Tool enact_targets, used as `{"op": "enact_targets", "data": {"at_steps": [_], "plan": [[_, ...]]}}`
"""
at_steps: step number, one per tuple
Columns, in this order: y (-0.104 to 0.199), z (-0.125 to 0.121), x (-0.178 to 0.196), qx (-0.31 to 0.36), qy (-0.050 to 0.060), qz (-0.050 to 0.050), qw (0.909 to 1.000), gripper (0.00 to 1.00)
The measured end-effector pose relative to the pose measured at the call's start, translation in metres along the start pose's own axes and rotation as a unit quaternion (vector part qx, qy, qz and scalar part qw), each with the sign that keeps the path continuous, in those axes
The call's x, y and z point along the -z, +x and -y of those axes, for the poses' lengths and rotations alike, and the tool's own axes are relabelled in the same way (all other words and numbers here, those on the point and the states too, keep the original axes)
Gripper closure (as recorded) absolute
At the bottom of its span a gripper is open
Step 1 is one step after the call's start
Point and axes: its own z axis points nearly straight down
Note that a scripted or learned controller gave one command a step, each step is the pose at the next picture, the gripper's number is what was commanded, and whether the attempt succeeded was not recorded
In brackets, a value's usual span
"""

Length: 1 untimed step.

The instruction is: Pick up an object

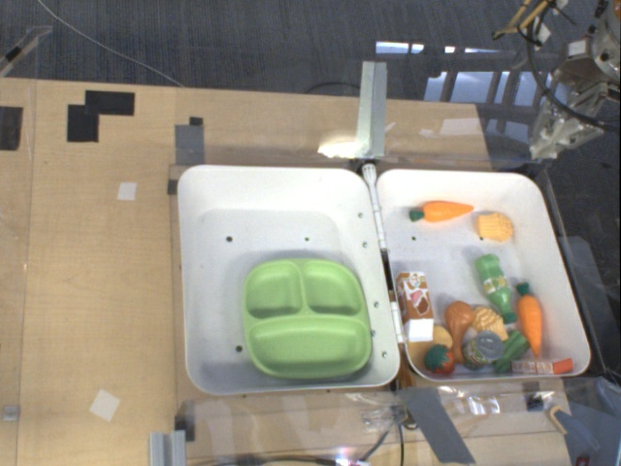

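My gripper (561,134) hangs at the upper right, above and behind the far right corner of the right bin (543,197), with nothing visibly in it. The right bin holds toy food. An orange carrot (442,211) and a yellow piece (495,226) lie near its far wall. A green bottle (495,282) and a smaller carrot (530,322) lie toward the right. A small brown-and-white carton (415,301) rests against the left wall. At the near end a drumstick (460,316), a can (482,348) and a red piece (441,360) are crowded together.
The left bin (209,212) holds a green divided plate (306,316) in its near half. A metal post (373,105) stands behind the divider between the bins. Cables and arm parts (572,27) fill the upper right corner. Wooden bench (87,289) lies to the left.
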Motion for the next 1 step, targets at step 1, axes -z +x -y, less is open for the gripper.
{"op": "enact_targets", "data": {"at_steps": [1], "plan": [[0.0354,-0.03,-0.0485,0.085,-0.012,-0.005,0.9963,1.0]]}}
